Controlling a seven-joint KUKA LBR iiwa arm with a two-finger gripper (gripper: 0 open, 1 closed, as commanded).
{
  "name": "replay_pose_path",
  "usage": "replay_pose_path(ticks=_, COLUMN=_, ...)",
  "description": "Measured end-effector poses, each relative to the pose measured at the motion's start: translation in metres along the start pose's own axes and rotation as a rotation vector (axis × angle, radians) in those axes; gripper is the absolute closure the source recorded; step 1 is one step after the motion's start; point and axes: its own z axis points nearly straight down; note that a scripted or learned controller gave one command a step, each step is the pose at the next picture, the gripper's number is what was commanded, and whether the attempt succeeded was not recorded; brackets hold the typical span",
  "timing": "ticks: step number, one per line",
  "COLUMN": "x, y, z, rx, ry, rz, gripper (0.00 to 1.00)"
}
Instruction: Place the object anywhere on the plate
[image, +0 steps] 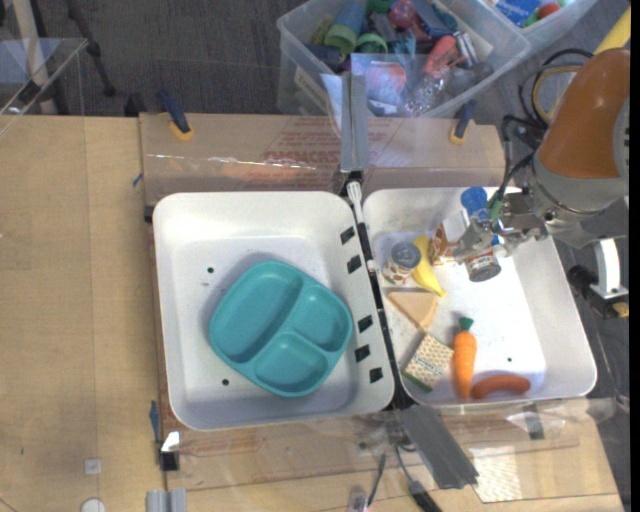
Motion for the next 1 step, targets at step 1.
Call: replay_pose_path(ticks=1, x=0.0447, y=-0.0283, z=0.0243, rx=0.004, ry=0.002, rz=0.075, gripper=1.0)
